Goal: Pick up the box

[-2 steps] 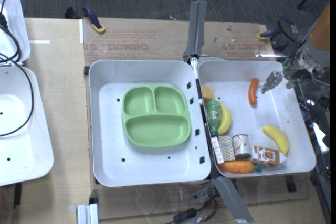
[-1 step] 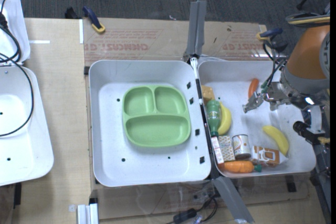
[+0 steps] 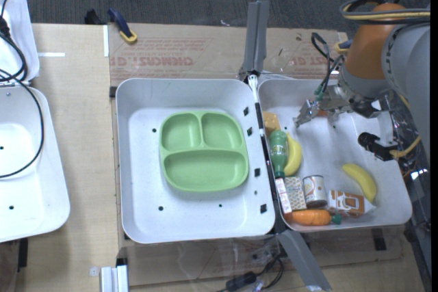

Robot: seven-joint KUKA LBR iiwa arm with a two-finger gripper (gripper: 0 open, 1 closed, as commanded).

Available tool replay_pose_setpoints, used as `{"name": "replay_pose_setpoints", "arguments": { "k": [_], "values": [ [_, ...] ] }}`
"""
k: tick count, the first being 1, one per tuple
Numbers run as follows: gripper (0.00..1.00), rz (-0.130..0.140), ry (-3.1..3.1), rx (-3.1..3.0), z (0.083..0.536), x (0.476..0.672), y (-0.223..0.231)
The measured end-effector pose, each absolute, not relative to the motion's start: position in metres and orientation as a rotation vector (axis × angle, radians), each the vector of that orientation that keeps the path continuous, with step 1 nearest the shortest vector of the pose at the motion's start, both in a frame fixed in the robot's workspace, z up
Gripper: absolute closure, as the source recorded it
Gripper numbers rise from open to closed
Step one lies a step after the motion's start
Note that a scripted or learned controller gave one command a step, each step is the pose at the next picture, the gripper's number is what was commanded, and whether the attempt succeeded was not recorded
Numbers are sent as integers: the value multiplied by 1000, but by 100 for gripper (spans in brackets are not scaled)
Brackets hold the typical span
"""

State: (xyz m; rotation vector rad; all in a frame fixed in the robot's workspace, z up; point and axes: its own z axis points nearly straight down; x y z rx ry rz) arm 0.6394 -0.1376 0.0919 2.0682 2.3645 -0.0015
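We see the plate (image 3: 203, 150) in the left bin (image 3: 130, 167); in the right bin (image 3: 390, 205), the box (image 3: 345, 202) lies right of the can (image 3: 314, 190), behind the carrot (image 3: 309, 217).

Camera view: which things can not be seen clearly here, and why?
- Gripper: small in the camera view, so its finger state cannot be told.
- Box: print too small to read.
- Green bottle: lies against the right bin's left wall, partly covering one banana.
- Carrot: at the bin's front wall; its underside is hidden.
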Motion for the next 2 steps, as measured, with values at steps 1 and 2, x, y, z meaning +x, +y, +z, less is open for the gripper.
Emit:
{"name": "replay_pose_setpoints", "arguments": {
  "k": [1,2],
  "values": [
    [0,0,2227,2215,93,592,-126],
    [0,-4,2244,2199,92,658,-130]
  ]
}}
